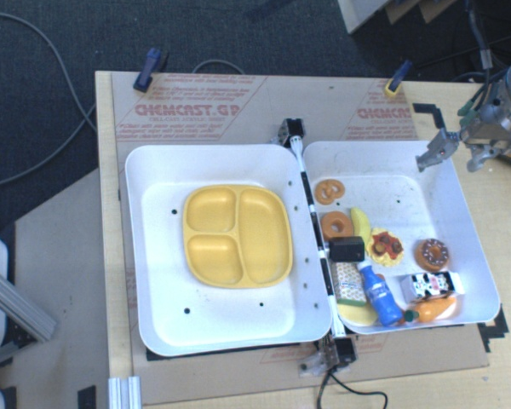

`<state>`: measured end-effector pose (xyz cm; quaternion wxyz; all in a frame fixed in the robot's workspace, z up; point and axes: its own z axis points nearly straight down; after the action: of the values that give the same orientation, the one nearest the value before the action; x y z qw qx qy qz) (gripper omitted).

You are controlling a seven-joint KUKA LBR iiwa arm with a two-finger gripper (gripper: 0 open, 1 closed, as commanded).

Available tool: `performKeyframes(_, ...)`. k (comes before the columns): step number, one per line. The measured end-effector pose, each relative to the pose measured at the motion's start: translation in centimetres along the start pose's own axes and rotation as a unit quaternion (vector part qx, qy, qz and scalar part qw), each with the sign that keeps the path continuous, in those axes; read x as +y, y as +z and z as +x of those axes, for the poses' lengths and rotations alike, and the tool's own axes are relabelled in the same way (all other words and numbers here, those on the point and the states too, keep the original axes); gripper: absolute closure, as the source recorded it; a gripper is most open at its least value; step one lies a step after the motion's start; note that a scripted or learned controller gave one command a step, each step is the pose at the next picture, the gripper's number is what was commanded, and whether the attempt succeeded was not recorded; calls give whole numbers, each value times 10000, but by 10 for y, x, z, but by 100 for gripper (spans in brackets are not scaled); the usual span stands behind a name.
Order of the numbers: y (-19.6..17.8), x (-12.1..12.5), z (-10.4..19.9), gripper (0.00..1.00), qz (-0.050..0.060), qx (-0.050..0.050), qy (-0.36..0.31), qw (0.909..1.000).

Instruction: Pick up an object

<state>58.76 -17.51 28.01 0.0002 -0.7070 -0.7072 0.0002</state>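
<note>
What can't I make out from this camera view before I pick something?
- Claw: at the right bin's far right corner, small and blurred, arm cut off by the frame edge; finger state unreadable.
- Yellow item at the near edge: mostly hidden under the blue bottle and a speckled packet.
- Black-and-white box: print too small to read.
- Black block: covers part of the banana and a donut.

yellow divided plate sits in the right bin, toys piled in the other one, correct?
Not quite. The camera view shows the yellow divided plate in the left bin; the toys, such as the blue bottle and donuts, are piled in the right bin.
</note>
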Motion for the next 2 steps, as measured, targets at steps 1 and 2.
performKeyframes(1,157,-11,72,0,14,7,-2,10000)
performKeyframes(2,191,-59,48,0,-72,-23,2,10000)
